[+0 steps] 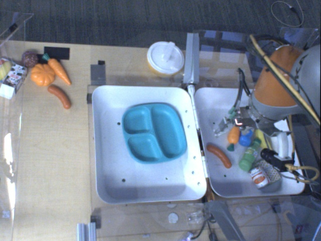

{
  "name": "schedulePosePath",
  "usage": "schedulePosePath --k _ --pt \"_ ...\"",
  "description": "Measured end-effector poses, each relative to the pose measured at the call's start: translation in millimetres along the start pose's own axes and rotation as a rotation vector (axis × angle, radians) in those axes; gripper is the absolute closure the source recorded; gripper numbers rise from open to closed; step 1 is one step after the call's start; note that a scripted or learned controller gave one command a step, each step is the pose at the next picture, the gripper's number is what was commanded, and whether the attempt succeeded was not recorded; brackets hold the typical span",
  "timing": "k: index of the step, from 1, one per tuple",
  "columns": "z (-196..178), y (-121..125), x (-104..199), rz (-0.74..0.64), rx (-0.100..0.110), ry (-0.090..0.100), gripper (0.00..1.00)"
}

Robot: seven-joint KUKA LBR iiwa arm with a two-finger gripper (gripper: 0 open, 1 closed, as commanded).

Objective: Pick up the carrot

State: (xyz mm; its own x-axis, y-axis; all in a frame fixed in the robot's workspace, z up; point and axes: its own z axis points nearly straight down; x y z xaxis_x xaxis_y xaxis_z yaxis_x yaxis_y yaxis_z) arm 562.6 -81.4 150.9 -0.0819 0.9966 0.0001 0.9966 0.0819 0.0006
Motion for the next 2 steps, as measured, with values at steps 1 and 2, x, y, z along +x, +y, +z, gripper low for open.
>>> schedulePosePath --k 1,2 --pt "62 23 -50 -0.002 -0.011 -0.002 0.0" --pt "49 26 -51 -0.003 -0.018 -0.006 1.0"
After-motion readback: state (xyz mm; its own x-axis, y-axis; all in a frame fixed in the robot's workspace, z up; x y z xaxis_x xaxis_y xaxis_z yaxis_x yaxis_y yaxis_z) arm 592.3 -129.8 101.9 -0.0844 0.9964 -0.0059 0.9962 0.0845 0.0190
